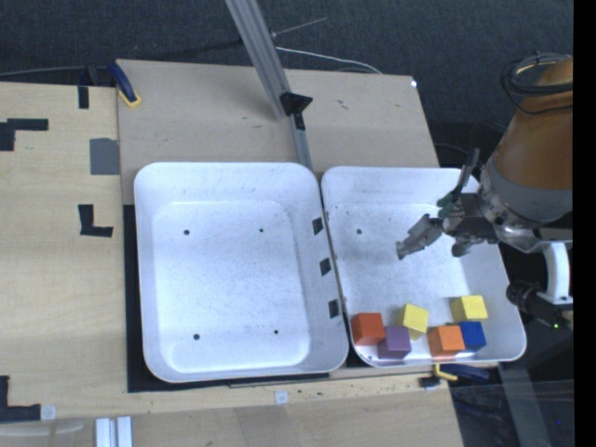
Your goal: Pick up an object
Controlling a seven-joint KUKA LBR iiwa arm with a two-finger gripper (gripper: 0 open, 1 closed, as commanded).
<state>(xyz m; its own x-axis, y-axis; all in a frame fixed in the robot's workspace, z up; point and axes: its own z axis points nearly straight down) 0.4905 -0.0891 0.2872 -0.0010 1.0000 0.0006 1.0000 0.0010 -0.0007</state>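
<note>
Several small cubes lie along the near edge of the right bin (391, 180): a red-orange cube (368, 327), a purple cube (397, 341), a yellow cube (415, 318), an orange cube (448, 339), a blue cube (473, 334) and a second yellow cube (470, 306). My gripper (433, 247) hangs over the middle of that bin, above and behind the cubes. It is open with nothing between its fingers. One dark finger (414, 238) points left; the other (463, 246) sits nearer the wrist.
The left bin (223, 173) stands beside the right one, joined by dark clips (325, 265). A metal pole (261, 45) slants in from the back to the bins' junction. The arm's orange band (540, 147) is at the right edge.
</note>
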